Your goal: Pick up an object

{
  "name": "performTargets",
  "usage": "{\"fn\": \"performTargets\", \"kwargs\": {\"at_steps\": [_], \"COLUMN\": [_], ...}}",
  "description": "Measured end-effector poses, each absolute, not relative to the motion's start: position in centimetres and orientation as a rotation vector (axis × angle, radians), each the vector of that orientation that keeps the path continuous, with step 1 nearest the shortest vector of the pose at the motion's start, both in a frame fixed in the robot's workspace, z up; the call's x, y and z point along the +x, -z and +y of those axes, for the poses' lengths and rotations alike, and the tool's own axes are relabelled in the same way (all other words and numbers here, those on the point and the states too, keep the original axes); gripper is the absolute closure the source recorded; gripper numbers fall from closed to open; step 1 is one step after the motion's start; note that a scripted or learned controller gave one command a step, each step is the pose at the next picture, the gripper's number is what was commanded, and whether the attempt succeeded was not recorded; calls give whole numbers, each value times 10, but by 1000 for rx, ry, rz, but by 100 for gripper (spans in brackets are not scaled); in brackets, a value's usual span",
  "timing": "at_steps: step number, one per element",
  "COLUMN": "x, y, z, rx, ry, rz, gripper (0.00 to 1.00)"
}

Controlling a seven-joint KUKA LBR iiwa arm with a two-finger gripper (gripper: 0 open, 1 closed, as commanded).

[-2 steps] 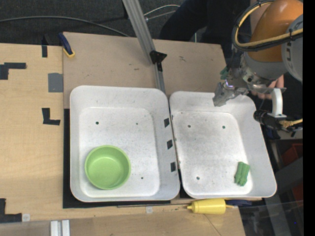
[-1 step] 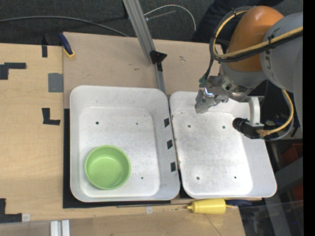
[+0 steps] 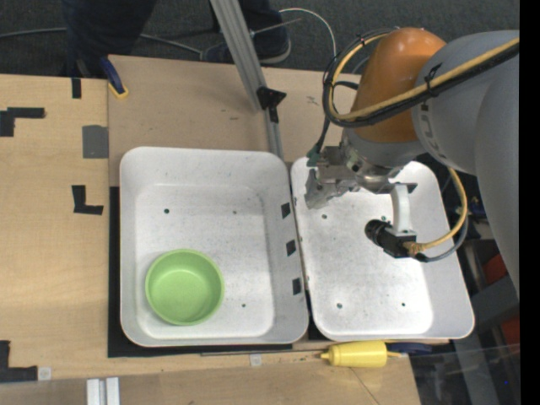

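I see the hand [image 3: 319, 184] low over the right bin [image 3: 371, 310], near its far left corner; whether it's clenched I cannot tell. The green bowl [image 3: 184, 287] sits in the left bin's [image 3: 202, 175] near left corner.

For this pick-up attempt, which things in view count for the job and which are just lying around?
Part of the job:
- green bowl, in the left bin
- hand, over the right bin

Just lying about:
- yellow object on the bench in front of the bins
- black tape marks on the bench
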State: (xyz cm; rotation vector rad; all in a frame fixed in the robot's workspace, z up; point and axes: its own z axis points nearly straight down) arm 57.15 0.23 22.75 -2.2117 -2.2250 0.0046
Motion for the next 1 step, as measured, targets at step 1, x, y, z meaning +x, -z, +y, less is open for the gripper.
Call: {"fn": "performTargets", "kwargs": {"at_steps": [1], "x": [561], "y": [-222], "z": [45], "rx": [-2213], "ry": [-4], "rz": [-2225], "gripper": [100]}}
